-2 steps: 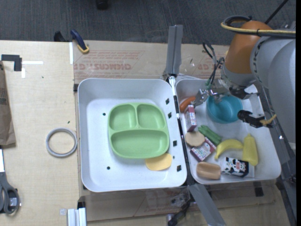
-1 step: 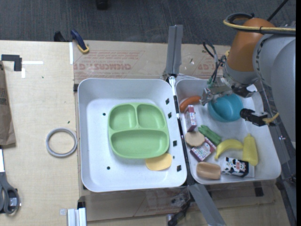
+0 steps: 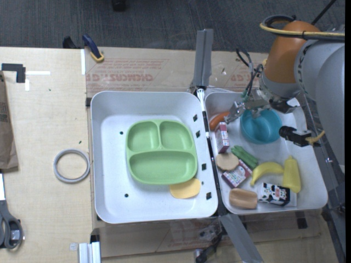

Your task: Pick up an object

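Note:
My gripper [image 3: 245,105] hangs over the back of the right bin [image 3: 310,201], just above the far left rim of a blue bowl [image 3: 262,127]. Beside it on the left lie an orange carrot [image 3: 217,118] and a small red and white carton [image 3: 223,136]. Further forward in this bin lie a green pod [image 3: 244,156], a tan round cookie [image 3: 226,161], a pink packet [image 3: 237,175], a banana [image 3: 266,171], a yellow piece [image 3: 292,174], a brown loaf [image 3: 243,199] and a black and white carton [image 3: 274,194]. Nothing shows in the gripper's grasp.
The left bin [image 3: 104,147] holds a green divided plate [image 3: 162,151] and a yellow disc [image 3: 185,189] at its front edge. On the bench to the left lie a grey ring [image 3: 71,165], scissors [image 3: 10,232] and a blue clamp [image 3: 93,47]. The arm's grey body [image 3: 323,64] fills the back right.

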Robot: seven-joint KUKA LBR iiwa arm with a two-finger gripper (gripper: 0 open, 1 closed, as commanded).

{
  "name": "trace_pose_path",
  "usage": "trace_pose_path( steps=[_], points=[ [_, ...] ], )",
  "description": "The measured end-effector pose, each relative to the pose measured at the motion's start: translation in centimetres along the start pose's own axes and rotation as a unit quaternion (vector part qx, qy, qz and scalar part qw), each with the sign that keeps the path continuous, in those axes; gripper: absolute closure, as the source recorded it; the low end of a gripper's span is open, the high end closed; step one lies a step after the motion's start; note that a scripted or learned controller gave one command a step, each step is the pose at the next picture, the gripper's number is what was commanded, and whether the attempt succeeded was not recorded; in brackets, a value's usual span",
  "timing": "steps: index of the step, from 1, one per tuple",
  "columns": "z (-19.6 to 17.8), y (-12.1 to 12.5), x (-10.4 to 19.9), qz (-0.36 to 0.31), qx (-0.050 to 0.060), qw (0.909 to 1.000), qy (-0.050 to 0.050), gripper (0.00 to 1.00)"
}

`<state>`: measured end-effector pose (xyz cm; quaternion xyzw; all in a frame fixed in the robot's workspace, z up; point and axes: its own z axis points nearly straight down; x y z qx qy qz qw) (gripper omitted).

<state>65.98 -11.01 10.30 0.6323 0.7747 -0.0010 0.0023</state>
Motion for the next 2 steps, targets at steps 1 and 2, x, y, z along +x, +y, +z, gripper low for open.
trace_pose_path(
  steps=[1,2],
  points=[
    [-0.9,-0.1,-0.2,0.001,0.002,1.0,-0.001,1.0],
    [-9.8,-0.1,5.0,-0.069,0.001,0.9976,0.002,1.0]
  ],
)
